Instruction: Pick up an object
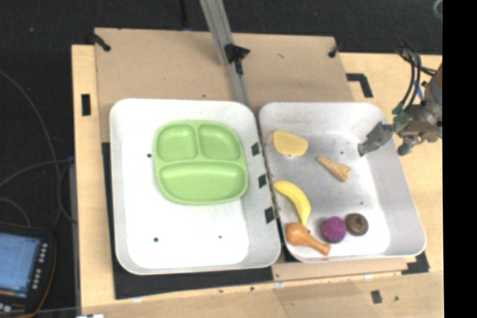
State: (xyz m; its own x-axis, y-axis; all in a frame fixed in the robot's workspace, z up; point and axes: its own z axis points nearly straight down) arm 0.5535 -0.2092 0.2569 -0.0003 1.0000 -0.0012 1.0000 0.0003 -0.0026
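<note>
Green divided plate [201,162], white bins [134,182] – yellow banana [294,198], purple ball [334,229], brown doughnut [358,224], tan cone [334,168].

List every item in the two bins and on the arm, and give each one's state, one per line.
green divided plate: flat in the left bin, right way up
yellow wedge: lying in the right bin
cone: on its side
banana: lying flat
orange drumstick: lying flat
purple ball: resting beside the brown ring
gripper: over the right bin's far right edge, holding nothing
</note>
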